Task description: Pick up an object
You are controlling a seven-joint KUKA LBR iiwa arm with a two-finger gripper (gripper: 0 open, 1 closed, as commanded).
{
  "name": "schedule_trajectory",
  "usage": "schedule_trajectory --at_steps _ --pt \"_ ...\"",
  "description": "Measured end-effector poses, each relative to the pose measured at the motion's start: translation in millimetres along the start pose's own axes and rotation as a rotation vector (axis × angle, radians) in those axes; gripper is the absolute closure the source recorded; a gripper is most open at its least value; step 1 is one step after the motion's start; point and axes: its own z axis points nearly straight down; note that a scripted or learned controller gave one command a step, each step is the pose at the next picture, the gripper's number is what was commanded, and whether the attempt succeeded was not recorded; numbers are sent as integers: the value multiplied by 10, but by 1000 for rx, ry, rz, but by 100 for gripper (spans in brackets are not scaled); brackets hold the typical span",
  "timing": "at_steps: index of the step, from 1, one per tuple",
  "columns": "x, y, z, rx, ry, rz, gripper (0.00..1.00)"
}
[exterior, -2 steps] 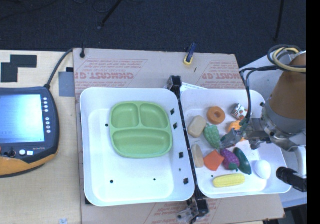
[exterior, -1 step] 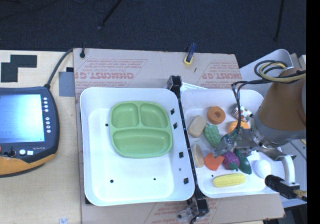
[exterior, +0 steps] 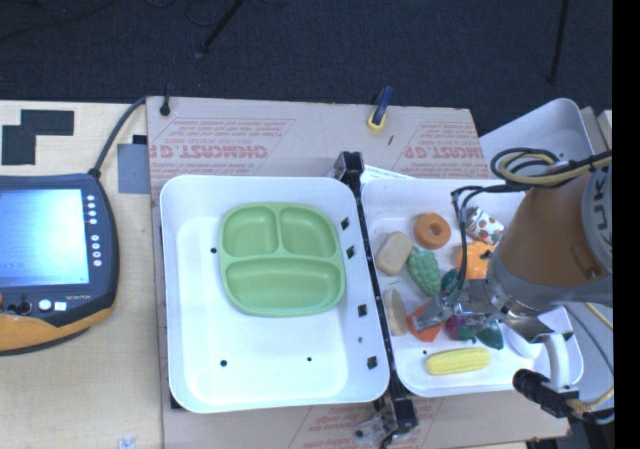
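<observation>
My gripper [exterior: 457,316] is down in the right bin [exterior: 400,199], among a cluster of small toys. Directly around it lie a red piece [exterior: 428,330], a dark green piece [exterior: 490,338] and something purple, all crowded together. A yellow corn cob [exterior: 458,361] lies just in front of it, near the bin's front wall. A green bumpy toy [exterior: 424,271], a beige toy [exterior: 393,253] and an orange ring [exterior: 433,229] lie farther back to its left. The orange-banded wrist [exterior: 545,237] hides the right part of the bin.
The left bin [exterior: 190,337] holds a light green divided plate [exterior: 281,259]. A tan piece [exterior: 398,312] lies by the divider between the bins. A small multicoloured toy [exterior: 485,227] and an orange object [exterior: 470,259] sit beside the wrist. A tablet-like pendant [exterior: 50,247] rests on the bench at far left.
</observation>
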Motion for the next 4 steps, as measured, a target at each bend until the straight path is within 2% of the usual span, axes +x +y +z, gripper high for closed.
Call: schedule_trajectory --at_steps 1,2,3,4 --pt "-39 44 175 -20 -7 7 0" --pt "-58 34 87 -17 -8 14 100" --pt "-90 10 -535 -11 -3 0 100" --pt "-96 14 -959 -10 -3 0 100"
